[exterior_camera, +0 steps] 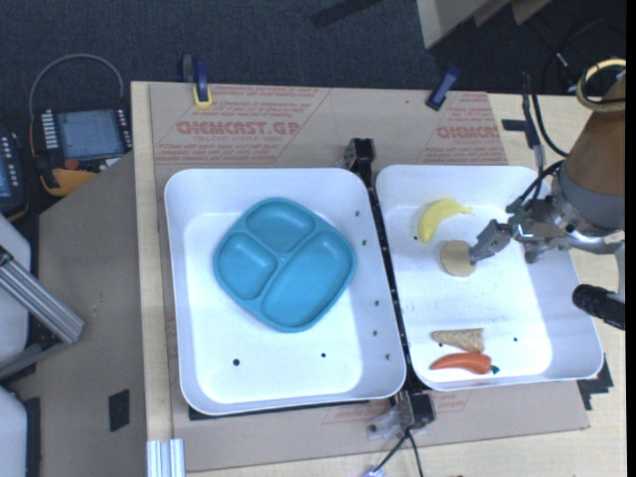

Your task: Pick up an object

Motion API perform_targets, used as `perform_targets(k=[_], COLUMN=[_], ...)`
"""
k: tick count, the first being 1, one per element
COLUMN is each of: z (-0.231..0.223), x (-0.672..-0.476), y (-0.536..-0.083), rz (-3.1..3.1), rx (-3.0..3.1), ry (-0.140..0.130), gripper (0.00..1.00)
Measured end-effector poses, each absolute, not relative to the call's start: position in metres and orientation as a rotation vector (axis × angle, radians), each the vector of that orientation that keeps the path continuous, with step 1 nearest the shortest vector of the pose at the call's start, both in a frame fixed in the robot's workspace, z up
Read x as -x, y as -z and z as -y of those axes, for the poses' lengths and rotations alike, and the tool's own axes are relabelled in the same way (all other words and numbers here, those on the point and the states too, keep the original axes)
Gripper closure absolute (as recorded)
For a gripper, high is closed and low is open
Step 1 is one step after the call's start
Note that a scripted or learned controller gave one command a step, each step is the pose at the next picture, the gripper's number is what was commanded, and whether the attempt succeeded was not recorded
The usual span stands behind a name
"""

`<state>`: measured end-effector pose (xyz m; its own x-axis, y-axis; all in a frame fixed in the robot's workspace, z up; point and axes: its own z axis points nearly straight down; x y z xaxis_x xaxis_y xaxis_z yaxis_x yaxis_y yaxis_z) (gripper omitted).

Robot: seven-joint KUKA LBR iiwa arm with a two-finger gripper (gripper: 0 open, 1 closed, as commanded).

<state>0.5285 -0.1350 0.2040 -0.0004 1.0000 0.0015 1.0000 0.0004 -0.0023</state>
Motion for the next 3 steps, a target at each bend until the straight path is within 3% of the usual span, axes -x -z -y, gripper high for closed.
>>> perform_targets(k=[2,3], z=[0.132,0.133], x=[-0.533,-0.534], y=[-0.09,-0.104], rz=[2.216,2.221], rx=[2.217,2.222], ry=[-0.005,0.0], gripper=[0.0,1.0])
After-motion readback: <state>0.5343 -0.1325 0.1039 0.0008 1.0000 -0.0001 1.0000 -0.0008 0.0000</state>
